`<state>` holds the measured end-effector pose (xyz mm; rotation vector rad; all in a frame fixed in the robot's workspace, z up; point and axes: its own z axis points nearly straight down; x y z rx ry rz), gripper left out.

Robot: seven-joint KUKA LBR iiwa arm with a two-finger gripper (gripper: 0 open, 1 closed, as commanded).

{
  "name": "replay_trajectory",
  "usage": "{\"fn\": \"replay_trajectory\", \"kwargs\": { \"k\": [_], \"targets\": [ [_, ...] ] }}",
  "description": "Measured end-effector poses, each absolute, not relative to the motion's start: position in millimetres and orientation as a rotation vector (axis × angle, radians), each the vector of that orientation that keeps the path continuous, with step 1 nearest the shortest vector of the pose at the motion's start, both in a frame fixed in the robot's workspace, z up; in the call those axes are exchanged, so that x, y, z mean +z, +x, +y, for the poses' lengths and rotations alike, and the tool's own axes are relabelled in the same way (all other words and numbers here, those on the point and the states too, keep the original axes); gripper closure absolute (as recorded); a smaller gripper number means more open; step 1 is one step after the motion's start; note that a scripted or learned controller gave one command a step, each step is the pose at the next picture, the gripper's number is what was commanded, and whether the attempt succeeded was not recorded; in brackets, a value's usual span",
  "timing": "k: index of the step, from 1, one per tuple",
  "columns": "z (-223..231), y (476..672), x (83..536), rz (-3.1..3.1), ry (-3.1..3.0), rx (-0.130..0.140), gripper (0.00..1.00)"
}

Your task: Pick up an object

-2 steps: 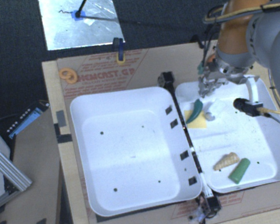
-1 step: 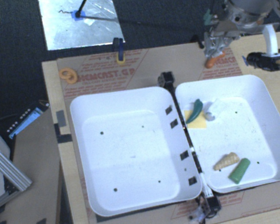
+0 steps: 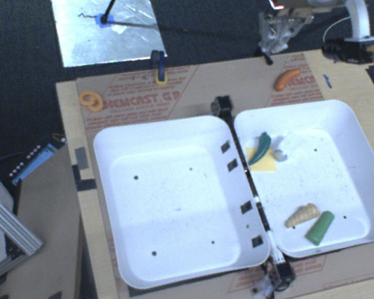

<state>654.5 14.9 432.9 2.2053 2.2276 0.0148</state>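
Note:
My gripper [image 3: 269,52] hangs high above the bench's far edge, beyond the right bin [image 3: 358,152] and away from everything in it. In that bin's near-left part lie a tan cone-shaped piece [image 3: 302,215] and a green block [image 3: 320,227], side by side. Near the divider at the bin's far left, a dark green curved piece [image 3: 262,145] rests over a yellow wedge [image 3: 264,163], with a small pale object [image 3: 280,154] just to their right. Nothing shows in the gripper.
The left bin [image 3: 174,197] sits beside the right one, joined by a black hinge strip [image 3: 246,185]. On the cardboard behind the bins lie an orange sausage shape [image 3: 287,79], an orange ring [image 3: 91,101] and a yellow-blue clamp [image 3: 158,68].

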Motion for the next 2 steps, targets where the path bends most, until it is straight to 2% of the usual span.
{"fn": "replay_trajectory", "kwargs": {
  "k": [1,2],
  "targets": [
    [94.5,596.7,467.0,2.235,2.208,0.008,1.0],
    [140.8,508.7,492.4,2.235,2.209,0.008,1.0]
  ]
}}
